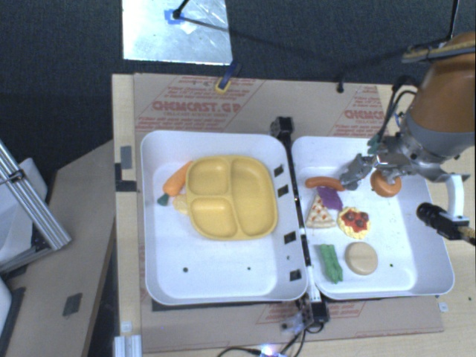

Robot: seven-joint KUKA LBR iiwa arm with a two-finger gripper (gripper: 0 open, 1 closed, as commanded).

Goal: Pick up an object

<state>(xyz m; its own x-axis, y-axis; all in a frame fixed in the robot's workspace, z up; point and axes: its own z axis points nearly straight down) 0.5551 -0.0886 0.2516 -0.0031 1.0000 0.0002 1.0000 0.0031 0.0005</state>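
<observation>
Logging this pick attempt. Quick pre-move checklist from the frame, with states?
1. Gripper over the right bin: ok.
2. Object held between gripper fingers: cannot tell.
3. Target near gripper: ok, sausage and orange round piece lie close by.
4. Targets spaced apart: not ok, purple piece, pizza slice and sausage crowd together.
5. Yellow tray and carrot in the left bin, away from the arm: ok.

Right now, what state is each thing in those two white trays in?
Yellow divided plate: flat in the left bin, compartments bare.
Carrot: lying against the plate's left rim.
Sausage: lying flat, right bin.
Pizza slice: flat.
Green vegetable: lying flat.
Round bun: resting, untouched.
Pincer: low over the right bin, beside the sausage.
</observation>
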